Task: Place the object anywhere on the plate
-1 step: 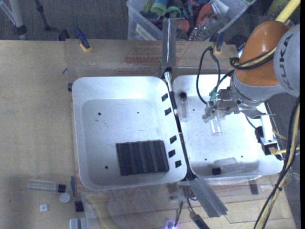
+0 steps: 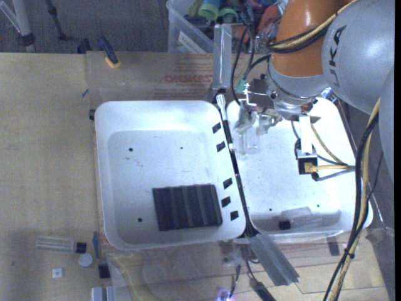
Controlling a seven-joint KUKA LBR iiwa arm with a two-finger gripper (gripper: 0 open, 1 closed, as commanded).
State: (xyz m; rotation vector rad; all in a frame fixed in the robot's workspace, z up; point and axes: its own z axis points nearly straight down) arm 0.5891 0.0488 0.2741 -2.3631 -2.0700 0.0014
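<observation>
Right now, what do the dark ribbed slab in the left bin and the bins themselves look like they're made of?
Dark ribbed slab: looks like matte black rubber or plastic; lengthwise ridges, no shine. Left bin and right bin: probably moulded white plastic, smooth with rounded corners and a soft sheen. Neither is certain from this view.

Letters "KA" of the maker's name on the grey arm point(image 2: 360, 49)

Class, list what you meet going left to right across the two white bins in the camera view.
Left white bin → dark ribbed rectangular plate → translucent two-finger gripper → small clear object with a dark end in the right white bin.
</observation>
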